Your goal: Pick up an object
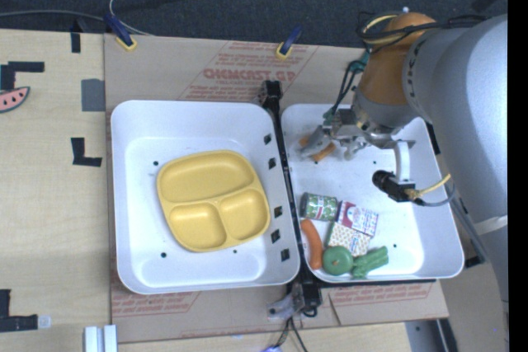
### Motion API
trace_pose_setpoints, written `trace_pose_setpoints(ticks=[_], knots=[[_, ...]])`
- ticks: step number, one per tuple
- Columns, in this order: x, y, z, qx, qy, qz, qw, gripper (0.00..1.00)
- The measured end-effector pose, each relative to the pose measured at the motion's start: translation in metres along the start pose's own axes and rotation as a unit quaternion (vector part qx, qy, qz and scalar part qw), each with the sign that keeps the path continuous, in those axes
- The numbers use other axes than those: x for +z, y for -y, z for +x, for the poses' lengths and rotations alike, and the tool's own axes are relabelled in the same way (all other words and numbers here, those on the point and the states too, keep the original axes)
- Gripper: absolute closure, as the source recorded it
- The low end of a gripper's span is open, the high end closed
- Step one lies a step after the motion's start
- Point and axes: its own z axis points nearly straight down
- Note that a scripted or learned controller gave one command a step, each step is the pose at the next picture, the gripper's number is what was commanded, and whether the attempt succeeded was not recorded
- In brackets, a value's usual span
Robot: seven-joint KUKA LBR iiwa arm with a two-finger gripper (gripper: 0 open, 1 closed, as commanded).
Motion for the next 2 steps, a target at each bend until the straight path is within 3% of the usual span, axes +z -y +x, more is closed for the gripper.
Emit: trace_pose_setpoints(ticks=[1,2], knots=[[-0.0092,0.0002,0.0007,0.0,-0.001,0.001,1.0,1.0],[-0.0091,0.0003,0.0006,0.0,0.0,0.001,1.0,0.0]])
